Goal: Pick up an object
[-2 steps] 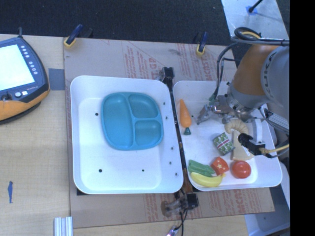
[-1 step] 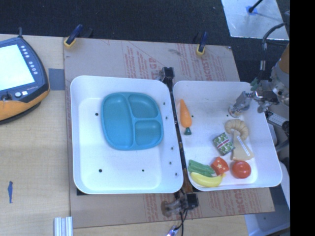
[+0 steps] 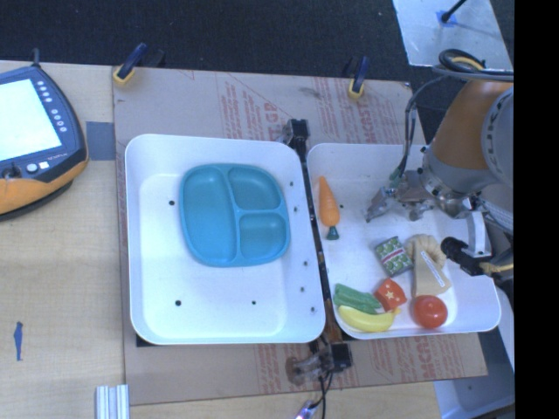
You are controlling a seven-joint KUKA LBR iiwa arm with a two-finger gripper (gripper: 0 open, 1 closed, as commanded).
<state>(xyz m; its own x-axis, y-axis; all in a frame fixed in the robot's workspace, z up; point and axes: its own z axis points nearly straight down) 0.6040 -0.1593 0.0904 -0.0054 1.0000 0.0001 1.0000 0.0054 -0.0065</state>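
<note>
Carrot (image 3: 327,202) is lying lengthwise toward the camera, just left of the gripper (image 3: 382,206), whose fingers are spreading open, gripping nothing.

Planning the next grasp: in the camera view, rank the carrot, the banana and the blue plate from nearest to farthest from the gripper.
From the gripper:
1. Carrot, right bin's left edge.
2. Banana, right bin's front.
3. Blue plate, left bin.

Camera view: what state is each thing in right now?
Blue plate: lying flat in the left bin, nothing on it.
Carrot: lying loose in the right bin.
Banana: lying by the front wall.
Tomato: resting loose.
Tool: above the right bin.
</note>
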